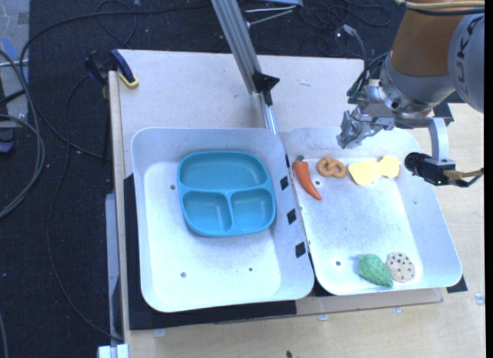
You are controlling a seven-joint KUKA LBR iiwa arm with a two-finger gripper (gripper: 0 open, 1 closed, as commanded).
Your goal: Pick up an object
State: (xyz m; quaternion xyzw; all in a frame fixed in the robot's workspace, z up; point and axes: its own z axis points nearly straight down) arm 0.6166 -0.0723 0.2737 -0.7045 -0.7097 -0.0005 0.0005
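The gripper (356, 130) hangs over the far edge of the right bin (431, 229), and there's no telling how it's set. Just below it lies the pretzel (331, 167), with the yellow piece (373, 170) beside it and the carrot (308, 179) further left. Green item (374, 269) and cookie (400, 265) sit near the front, well apart.

The grey arm (431, 48) enters from the right, its orange band uppermost above the wrist. The wrist bends downward and toward the left. The gripper (353, 135) hangs low at its end, pointing down. Finger position cannot be made out from this angle. Nothing is seen held.
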